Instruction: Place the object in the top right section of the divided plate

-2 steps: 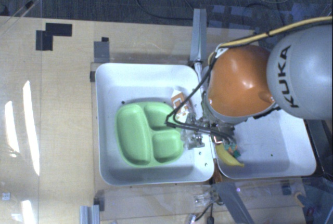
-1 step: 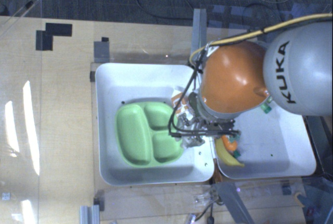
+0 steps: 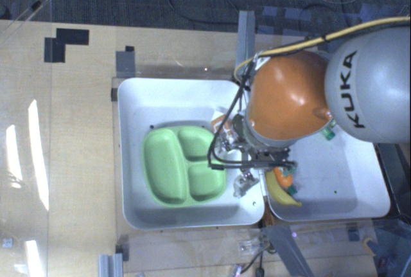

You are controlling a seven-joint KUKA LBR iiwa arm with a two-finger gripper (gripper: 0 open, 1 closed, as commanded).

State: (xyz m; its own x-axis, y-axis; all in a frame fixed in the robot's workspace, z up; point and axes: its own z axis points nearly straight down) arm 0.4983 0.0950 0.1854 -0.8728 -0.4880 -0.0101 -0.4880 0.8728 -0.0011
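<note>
Bench [image 3: 64, 160]: pale wood, carrying two shallow white bins side by side, with dark carpet beyond its far edge.
Left bin [image 3: 138, 99]: holds the divided plate, which lies toward the near side of the bin floor.
Divided plate [image 3: 183, 163]: light green, three sections, one long section on the left and two smaller ones on the right, far and near.
Top right section [image 3: 196, 141]: its right edge is overlapped by the arm's wrist and cabling; whether anything lies in it I cannot tell.
Right bin [image 3: 347, 195]: mostly covered by the arm; bare floor shows on its near right part.
Banana [image 3: 277, 191]: yellow, lying in the near left corner of the right bin, just beside the wall between the bins.
Orange and green piece [image 3: 286, 176]: small, touching the far end of the banana, partly hidden under the arm; its kind is unclear.
Arm [image 3: 366, 96]: grey with a large orange band, reaching in from the right and hanging over the wall between the bins.
Cables [image 3: 225, 121]: dark loops running from the wrist over the plate's right edge; a yellow cable crosses above the arm.
Gripper [image 3: 244, 180]: low, over the near right corner of the left bin, just right of the plate; its opening and any hold cannot be told here.
Object's place: nothing can be seen between the gripper's parts; the banana lies in the right bin, apart from the plate.
</note>
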